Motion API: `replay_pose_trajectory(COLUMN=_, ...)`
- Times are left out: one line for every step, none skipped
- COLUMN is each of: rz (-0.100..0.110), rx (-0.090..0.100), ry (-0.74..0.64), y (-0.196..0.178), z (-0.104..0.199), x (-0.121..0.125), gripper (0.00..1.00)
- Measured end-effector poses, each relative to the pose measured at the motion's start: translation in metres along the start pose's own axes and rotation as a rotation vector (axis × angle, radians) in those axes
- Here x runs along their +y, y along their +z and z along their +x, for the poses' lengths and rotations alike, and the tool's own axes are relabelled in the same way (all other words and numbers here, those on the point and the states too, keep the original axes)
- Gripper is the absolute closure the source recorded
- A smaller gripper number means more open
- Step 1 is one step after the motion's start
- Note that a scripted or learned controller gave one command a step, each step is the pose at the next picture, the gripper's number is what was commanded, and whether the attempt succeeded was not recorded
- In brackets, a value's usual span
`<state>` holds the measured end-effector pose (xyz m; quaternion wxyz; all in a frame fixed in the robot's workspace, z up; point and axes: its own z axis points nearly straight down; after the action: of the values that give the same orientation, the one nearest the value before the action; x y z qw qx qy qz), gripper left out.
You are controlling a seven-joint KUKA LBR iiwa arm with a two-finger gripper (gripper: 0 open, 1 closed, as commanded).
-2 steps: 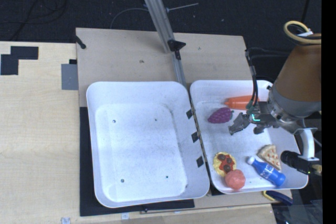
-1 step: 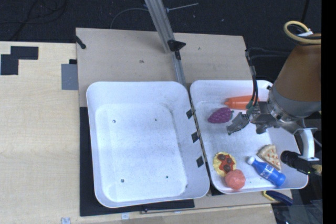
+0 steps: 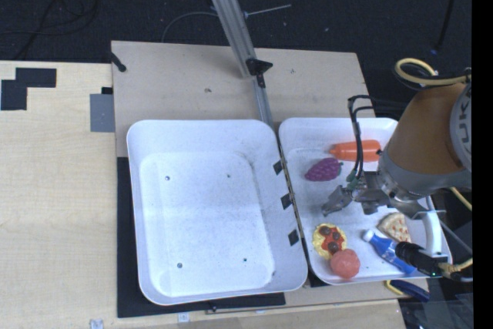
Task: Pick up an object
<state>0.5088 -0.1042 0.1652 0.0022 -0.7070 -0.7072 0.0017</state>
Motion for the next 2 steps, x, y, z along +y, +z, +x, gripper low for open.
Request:
replay_pose_trajectory(rz=0.001, rx=0.0, ry=0.0, y=0.063, z=0.001, x=-0.003, gripper=0.0)
replay_pose_trajectory(rz=-0.006, rx=-0.001, ry=0.0, y=0.074, z=0.001, x=-0.003, gripper=0.0)
